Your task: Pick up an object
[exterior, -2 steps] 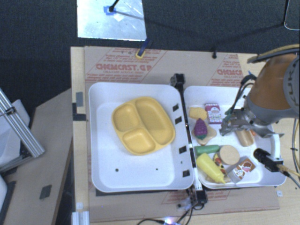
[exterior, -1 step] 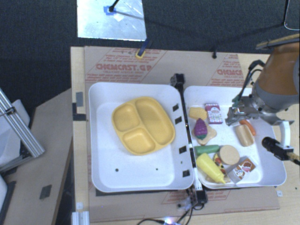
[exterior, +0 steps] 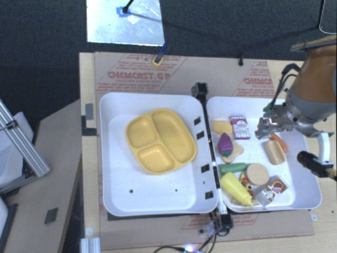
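Hand hangs over the right bin, toward its 2 o'clock corner, on the grey arm with orange band coming in from 3 o'clock; cannot tell how the hand is set, too blurred and dark, nothing seen held in it

Right bin holds the pickable stuff, all loose on the floor of the bin:
- red and white carton at 11 o'clock of the bin, just left of the hand
- yellow piece beside the carton on its 9 o'clock side
- purple eggplant toy lying on a tan slice, middle left
- green cucumber toy below that
- yellow squash-like toy at 7 o'clock, tilted
- round tan bun near centre bottom
- small printed packet at 5 o'clock of the bun
- tan bread roll under the hand at its 5 o'clock, orange carrot toy touching its right side

Left bin holds a yellow three-part plate, sitting roughly centre, turned at a slant

Both bins sit side by side on a cardboard sheet on the counter
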Controlling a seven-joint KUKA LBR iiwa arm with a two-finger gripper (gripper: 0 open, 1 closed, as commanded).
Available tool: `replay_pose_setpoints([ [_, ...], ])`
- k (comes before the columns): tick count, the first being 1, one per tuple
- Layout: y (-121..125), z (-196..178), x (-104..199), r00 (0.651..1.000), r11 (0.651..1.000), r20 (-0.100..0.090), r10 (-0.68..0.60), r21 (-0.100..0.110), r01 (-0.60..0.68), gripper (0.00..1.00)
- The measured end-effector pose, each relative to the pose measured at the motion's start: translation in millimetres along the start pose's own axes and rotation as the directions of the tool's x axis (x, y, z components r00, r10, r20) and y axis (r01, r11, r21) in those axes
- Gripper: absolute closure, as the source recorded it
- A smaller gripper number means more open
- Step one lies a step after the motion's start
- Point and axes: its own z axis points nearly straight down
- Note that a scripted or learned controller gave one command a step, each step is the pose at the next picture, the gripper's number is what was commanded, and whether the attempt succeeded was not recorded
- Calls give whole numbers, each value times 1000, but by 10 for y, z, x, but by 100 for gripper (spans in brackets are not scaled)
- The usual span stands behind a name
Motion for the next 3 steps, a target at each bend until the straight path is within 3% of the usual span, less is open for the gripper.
replay_pose_setpoints([
  [3,519,-137,1544,1000,1000,-2,-5,1,5,100],
])
